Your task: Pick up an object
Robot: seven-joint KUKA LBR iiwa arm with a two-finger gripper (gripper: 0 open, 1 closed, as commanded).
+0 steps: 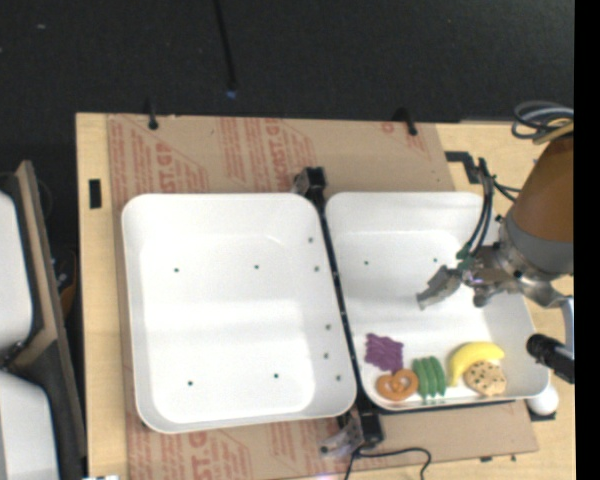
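Observation:
Along the front edge of the right bin (400, 223) lie several small toys: a purple piece (383, 350), an orange ring-shaped pretzel (396, 384), a green ridged piece (430, 376), a yellow banana (477, 354) and a brown cookie (486, 377). My gripper (440, 286) hangs over the middle of the right bin, above and behind these toys, its grey fingers pointing left. Nothing shows between the fingers. The arm with its orange band (550, 193) comes in from the right.
The left bin (225, 308) sits beside the right one, with a black clip (309, 181) at the top of the seam between them. Both rest on a cardboard sheet (210, 153) on the bench. Cables (540, 118) hang at the upper right.

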